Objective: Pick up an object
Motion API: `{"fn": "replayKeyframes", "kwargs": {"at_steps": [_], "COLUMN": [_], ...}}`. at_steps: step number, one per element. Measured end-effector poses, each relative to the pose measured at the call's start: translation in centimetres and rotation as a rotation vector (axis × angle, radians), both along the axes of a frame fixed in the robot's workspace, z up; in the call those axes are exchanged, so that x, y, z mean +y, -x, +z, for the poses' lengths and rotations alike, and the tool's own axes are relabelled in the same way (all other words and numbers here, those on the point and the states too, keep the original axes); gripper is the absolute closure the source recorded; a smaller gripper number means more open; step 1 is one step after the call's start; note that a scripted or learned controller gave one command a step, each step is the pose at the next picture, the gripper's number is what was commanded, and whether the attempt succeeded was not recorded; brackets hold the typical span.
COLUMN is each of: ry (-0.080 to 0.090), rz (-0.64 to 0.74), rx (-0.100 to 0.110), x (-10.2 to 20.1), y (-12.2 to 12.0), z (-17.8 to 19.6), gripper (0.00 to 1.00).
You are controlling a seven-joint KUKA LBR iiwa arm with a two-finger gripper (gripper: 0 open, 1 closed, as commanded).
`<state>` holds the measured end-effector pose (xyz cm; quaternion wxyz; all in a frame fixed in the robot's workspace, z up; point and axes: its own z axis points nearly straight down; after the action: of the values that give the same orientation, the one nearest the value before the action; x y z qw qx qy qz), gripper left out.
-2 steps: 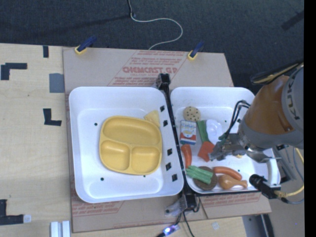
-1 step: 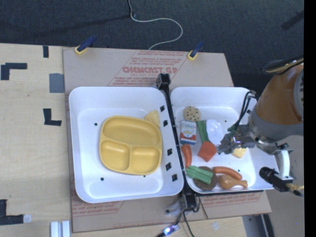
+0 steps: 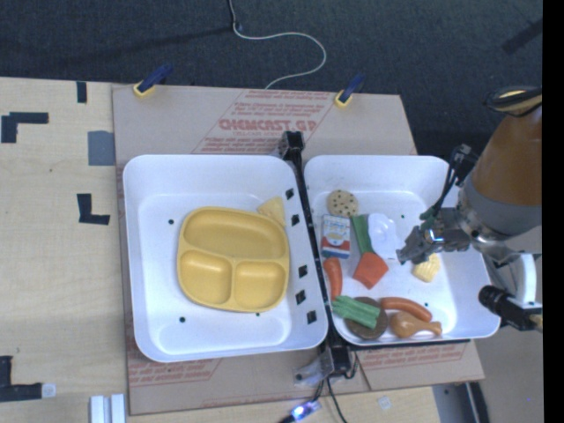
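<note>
Poised low over the right-hand shallow white bin (image 3: 398, 164), near its right side: grey arm with an orange band (image 3: 513, 170), reaching in from the right, and its dark two-finger gripper (image 3: 421, 252). Whether spread or pressed together, impossible to tell from this angle; nothing seen pinched.

Just below and beside the gripper, on the bin floor: small pale yellow lumpy piece (image 3: 427, 270), the closest candidate for picking, contact not clear.

Scattered across the same bin:
- round speckled brown cookie (image 3: 342, 204) near the top left
- small blue, white and red packet (image 3: 336, 236) below the cookie
- upright green bar (image 3: 360, 233) just beside the packet
- white rounded piece (image 3: 382, 231) to the right of the bar
- red-orange wedge (image 3: 370, 270) near the middle
- slim orange-red carrot-like piece (image 3: 332, 277) along the left wall
- green ridged item (image 3: 356, 307) resting on a dark brown disc (image 3: 370, 327)
- long orange-red sausage shape (image 3: 406, 307) above a tan drumstick shape (image 3: 412, 326) at the lower right

In the left-hand shallow white bin (image 3: 145, 192): yellow plastic tray with three compartments (image 3: 233, 258), with a pale yellow wedge (image 3: 272, 208) touching its upper right corner.

Beneath both bins: printed brown cardboard sheet (image 3: 264, 122), held at the far edge by two blue-and-yellow clamps (image 3: 152, 79). Beyond it, a thin white cable (image 3: 282, 38) looping over dark carpet.
</note>
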<state>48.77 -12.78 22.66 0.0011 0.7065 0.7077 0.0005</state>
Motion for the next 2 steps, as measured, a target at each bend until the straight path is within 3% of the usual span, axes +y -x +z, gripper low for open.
{"fn": "replayKeyframes", "kwargs": {"at_steps": [2], "ry": [-0.002], "rz": [0.006], "rx": [0.004], "x": [10.7], "y": [-2.8], "z": [0.5], "gripper": [1.00]}}
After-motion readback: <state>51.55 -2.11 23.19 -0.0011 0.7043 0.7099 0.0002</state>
